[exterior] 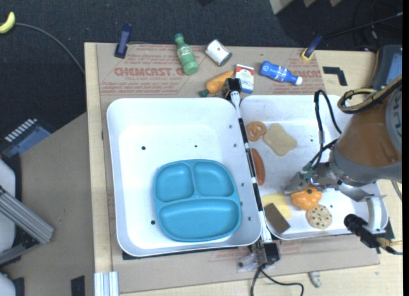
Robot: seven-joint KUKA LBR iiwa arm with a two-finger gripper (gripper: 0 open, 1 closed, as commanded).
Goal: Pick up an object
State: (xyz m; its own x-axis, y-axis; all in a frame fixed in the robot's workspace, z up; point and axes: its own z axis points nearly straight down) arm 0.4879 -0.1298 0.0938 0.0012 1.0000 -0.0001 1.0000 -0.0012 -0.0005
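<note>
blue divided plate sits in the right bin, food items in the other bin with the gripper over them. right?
Not quite. The camera view shows the blue divided plate in the left bin, not the right. The food items, like the orange piece and cookie, lie in the right bin, with the gripper over them.

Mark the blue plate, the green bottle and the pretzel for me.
blue plate [197,200]: camera view, on the ridge between its compartments.
green bottle [187,57]: camera view, on the middle of its body.
pretzel [256,130]: camera view, on its orange ring.
</note>
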